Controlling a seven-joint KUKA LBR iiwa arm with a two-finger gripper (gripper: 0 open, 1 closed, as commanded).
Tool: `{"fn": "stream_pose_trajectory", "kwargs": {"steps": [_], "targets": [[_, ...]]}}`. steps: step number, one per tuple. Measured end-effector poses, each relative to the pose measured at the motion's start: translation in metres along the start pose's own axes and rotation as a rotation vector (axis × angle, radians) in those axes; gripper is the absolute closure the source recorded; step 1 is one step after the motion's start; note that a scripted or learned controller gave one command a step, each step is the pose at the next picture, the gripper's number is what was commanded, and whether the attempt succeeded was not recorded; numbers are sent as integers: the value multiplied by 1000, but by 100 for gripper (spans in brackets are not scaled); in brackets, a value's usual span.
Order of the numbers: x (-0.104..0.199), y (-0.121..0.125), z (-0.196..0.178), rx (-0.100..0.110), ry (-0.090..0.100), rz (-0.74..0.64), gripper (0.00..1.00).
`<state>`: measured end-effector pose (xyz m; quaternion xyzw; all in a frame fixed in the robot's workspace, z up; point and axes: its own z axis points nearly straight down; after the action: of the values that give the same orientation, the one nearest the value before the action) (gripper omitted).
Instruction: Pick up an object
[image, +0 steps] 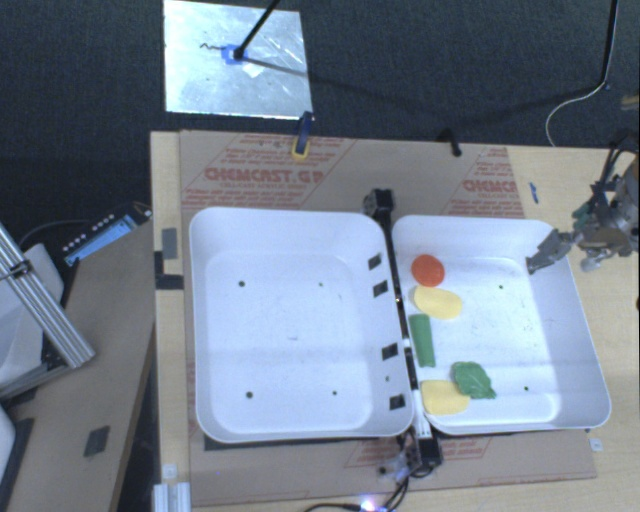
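Along the left side of the right bin (580, 340) lie several small objects. From back to front they are a round orange-red piece (428, 268), a yellow oval (438, 302), a green bar (422, 340), a crumpled green lump (472, 380) and a second yellow piece (445, 397). My gripper (567, 260) hangs over the bin's far right rim, well right of all of them. It is open, its fingers spread, and nothing is between them.
The left bin (290, 320) adjoins the right one, with black clips along the shared wall (400, 310). Both rest on a cardboard sheet (260, 165). A shiny metal plate (235, 60) lies behind, and a cable (580, 95) runs at the back right.
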<state>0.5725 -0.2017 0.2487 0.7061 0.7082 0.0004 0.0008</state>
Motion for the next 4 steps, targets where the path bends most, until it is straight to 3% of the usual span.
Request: {"fn": "stream_pose_trajectory", "kwargs": {"steps": [1,2,3,4], "targets": [[0,1,-11,-4,-1,-4,100],[24,19,-251,-21,-6,-4,100],[94,5,-93,15,6,-7,100],[48,-21,61,14,2,6,100]]}}
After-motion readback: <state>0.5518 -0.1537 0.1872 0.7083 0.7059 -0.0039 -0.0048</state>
